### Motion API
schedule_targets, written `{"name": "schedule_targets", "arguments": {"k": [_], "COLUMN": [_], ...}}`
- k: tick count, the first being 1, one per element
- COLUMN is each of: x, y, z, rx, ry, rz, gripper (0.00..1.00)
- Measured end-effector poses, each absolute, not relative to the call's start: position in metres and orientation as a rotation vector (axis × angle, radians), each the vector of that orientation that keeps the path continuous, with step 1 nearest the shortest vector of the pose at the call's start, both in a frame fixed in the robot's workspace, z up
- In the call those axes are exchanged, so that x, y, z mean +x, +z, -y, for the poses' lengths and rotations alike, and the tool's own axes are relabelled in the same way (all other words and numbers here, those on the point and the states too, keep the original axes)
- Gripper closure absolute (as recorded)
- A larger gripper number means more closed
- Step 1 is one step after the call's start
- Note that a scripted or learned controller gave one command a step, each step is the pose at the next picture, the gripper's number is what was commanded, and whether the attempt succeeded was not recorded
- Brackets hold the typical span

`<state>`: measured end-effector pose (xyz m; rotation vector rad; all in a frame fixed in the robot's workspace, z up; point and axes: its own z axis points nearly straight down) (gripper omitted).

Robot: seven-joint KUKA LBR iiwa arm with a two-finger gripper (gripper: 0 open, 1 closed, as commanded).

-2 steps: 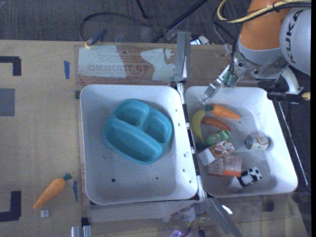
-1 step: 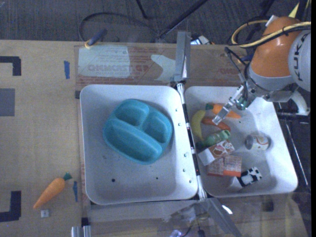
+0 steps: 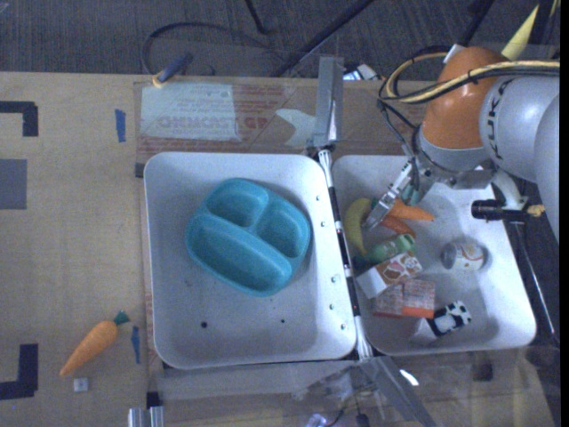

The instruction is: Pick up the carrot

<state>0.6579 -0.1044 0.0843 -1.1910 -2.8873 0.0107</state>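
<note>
Tool sits low in the right bin, near its upper left area, at the end of the grey arm whose orange band shows just above it. An orange carrot lies at the fingertips, its pointed end toward the right; whether the fingers are clamped on it or merely touching cannot be told.

Right bin contents: a yellow banana just left of the tool, a green item below it, a small carton, an orange and white packet, a grey and white ball, and a black and white toy near the lower edge.

Left bin holds a blue divided plate, tilted, near its centre.

A second carrot, with green top, lies on the tabletop outside the bins, well to the left of the left bin's lower corner.
</note>
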Motion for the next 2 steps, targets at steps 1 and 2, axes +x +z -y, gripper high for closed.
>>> {"name": "schedule_targets", "arguments": {"k": [1,2], "x": [0.663,0.660], "y": [0.095,0.183], "z": [0.104,0.045], "rx": [-1.198,-1.483], "ry": [0.000,0.000], "rz": [2.907,2.770], "gripper": [1.00,1.00]}}
